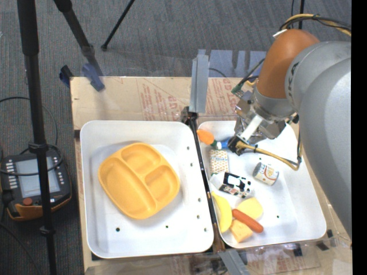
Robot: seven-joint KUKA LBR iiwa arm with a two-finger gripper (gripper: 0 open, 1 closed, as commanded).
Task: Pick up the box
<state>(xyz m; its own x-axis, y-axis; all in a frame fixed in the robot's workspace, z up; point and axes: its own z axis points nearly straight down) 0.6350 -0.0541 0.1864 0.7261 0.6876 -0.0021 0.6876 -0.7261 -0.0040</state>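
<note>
Two box-like things lie in the right bin (298,211). One is a small black-and-white box (235,184) on its side near the bin's middle. The other is a flat, pale, patterned box (219,162) by the bin's left wall. My gripper (245,129) hangs over the bin's far left part, above and to the right of the patterned box and apart from both. The grey wrist with its orange band covers most of it. I see nothing held in it.
The right bin also holds an orange ball (205,136), a blue-green item (223,144), a small can (265,173), a banana (222,211), a carrot (248,220) and other toy food. A yellow divided plate (139,179) lies in the left bin (97,234).
</note>
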